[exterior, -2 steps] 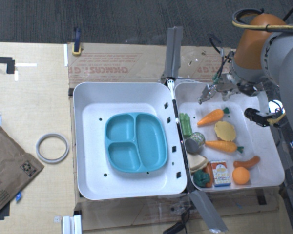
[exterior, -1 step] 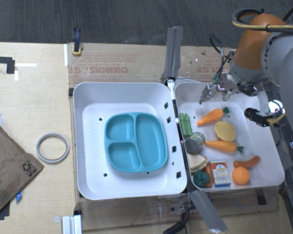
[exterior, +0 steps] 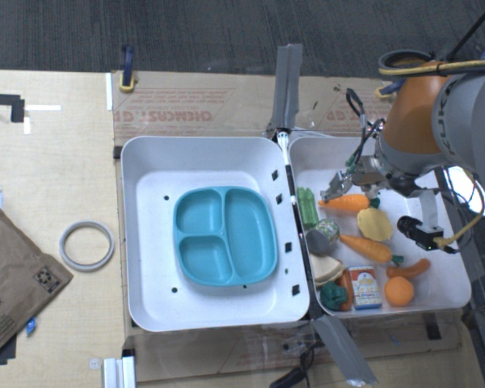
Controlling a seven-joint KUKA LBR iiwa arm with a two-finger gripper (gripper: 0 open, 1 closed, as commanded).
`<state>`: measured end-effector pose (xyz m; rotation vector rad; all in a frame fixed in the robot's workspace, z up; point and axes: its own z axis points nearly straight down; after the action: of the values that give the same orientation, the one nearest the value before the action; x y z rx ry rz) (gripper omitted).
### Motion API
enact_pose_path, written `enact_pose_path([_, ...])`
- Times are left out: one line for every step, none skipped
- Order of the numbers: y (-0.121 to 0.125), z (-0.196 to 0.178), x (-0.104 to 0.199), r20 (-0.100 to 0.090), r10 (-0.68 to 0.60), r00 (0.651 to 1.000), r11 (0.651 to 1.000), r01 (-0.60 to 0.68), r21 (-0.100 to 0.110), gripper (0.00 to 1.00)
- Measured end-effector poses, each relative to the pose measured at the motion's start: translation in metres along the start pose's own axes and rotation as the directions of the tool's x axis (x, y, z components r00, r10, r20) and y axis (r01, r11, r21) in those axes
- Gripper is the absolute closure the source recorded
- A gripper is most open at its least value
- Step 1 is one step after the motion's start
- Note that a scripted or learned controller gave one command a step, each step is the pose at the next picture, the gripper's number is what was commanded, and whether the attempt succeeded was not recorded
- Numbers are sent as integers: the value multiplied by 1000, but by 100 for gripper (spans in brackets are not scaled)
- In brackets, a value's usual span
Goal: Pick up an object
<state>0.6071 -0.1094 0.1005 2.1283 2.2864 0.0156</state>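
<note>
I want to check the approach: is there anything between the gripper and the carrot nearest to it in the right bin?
Nothing visible. The gripper sits right at the left end of the upper carrot, with no object between them; the green vegetable lies beside it to the left.

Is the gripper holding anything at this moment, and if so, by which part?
It cannot be told. The gripper sits low over the right white bin, at the left end of an orange toy carrot, but no grasp is visible.
</note>
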Motion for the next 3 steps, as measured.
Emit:
enact_pose_path([-48, 2, -7, -4, -345, 939, 939, 345, 4, 0])
enact_pose_path([-77, 6, -10, -6, 55, 998, 998, -55, 16, 0])
enact_pose_path([-112, 6, 22, -8, -143, 990, 990, 143, 17, 0])
